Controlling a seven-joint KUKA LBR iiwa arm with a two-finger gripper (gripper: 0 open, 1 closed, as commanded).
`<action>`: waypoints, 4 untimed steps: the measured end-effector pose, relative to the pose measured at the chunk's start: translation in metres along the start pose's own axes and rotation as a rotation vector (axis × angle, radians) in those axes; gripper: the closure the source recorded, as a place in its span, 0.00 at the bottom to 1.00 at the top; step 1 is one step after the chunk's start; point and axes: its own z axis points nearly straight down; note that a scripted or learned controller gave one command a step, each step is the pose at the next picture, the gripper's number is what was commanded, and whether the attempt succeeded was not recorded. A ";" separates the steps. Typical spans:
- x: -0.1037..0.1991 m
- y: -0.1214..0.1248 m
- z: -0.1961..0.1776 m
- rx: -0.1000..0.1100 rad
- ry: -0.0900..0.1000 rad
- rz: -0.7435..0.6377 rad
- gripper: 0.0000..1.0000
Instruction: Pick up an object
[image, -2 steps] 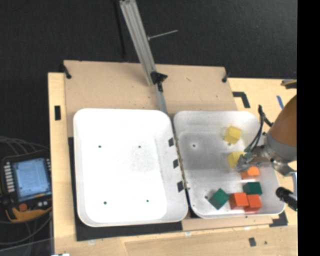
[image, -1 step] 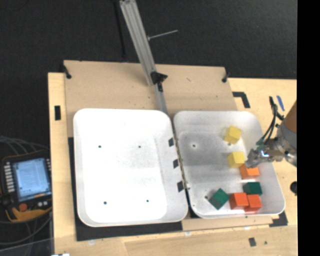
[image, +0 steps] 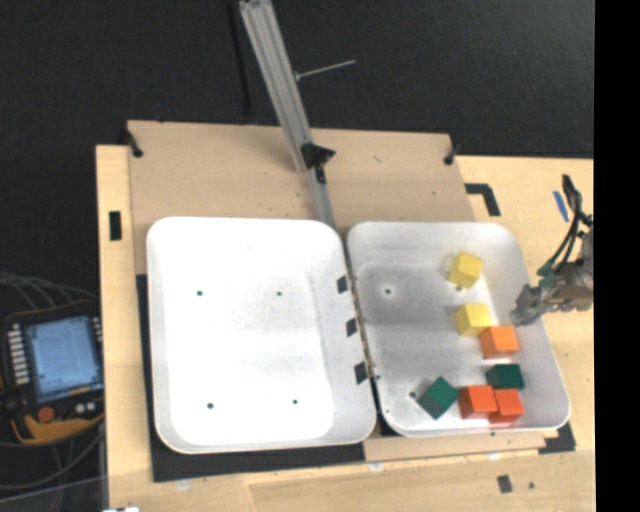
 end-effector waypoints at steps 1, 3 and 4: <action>-0.001 0.002 -0.053 0.000 0.000 -0.001 1.00; 0.093 0.008 -0.044 0.007 0.004 -0.004 1.00; 0.147 0.016 -0.045 0.007 0.005 -0.005 1.00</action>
